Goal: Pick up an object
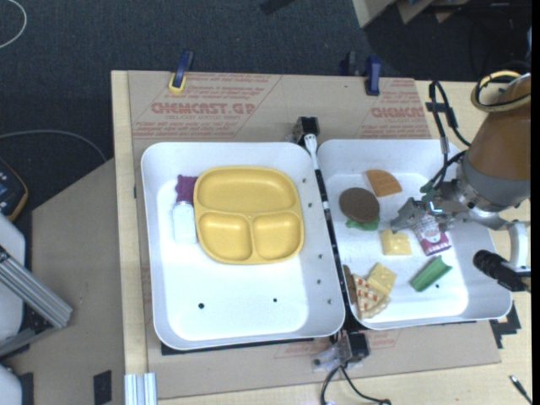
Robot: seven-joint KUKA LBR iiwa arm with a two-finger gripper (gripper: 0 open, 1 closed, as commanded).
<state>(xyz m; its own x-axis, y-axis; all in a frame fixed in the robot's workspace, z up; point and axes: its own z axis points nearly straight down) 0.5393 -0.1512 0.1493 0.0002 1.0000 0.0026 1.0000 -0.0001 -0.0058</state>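
Right bin (405, 315) inspected: holds a scatter of small toy food pieces. Claw (419, 215) found low over the middle of that bin, entering from the right on the grey arm (498, 154) with its orange band. State of the claw: cannot tell, the tip being a blur of metal against the bin floor. Nearest candidate noted as a small pink-and-white packet (434, 237), lying flat just beside and partly under the claw, toward the near side. Judged light, thin and probably slick; best taken across its short width, with some risk of sliding out on closing. Yellow cheese square (395, 243) lying just left of the packet, near the claw; judged stiff, light, flat and hard to pinch off the floor. Brown patty (359, 204) further left and a tan slice (384, 182) beyond it, both apart from the claw. Green pickle (430, 273) near the front, chunkier and judged easier to grip across its sides. Waffle-patterned piece (371, 289) at the front left corner, well apart. Left bin (164, 302) carrying a yellow divided tray (249, 213), not concerned here.
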